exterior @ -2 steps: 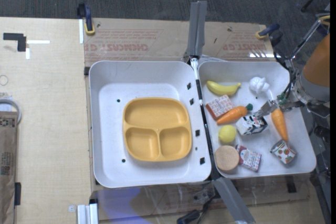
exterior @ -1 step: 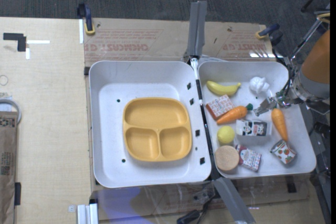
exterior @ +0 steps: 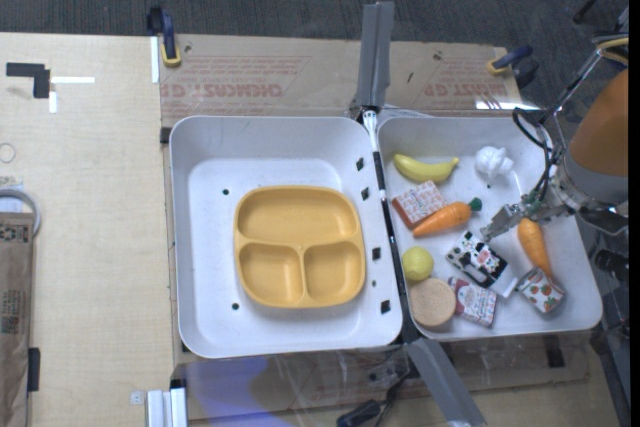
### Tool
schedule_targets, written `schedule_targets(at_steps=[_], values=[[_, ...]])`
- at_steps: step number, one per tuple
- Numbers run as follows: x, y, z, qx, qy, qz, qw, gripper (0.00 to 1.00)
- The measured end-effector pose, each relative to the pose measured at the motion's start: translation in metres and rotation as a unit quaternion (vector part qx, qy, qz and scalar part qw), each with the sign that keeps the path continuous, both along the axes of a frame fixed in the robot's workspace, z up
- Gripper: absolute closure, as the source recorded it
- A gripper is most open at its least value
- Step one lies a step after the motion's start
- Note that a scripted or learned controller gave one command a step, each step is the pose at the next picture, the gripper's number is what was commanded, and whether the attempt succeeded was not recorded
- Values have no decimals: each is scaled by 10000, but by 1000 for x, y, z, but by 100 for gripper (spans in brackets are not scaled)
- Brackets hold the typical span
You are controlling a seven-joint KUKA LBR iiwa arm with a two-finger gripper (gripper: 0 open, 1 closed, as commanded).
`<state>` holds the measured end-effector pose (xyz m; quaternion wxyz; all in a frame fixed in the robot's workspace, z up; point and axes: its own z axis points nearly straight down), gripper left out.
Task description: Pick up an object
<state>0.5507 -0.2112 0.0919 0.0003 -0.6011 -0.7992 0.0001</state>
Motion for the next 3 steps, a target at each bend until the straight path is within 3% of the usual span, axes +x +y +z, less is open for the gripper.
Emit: schedule_targets(at_steps=[1,2,3], values=[[0,0,9,1,-3,-5,10000,100],[-19,67,14,-1,-3,651,9979,100],[40,109,89,-9,2,-632,9980,100]])
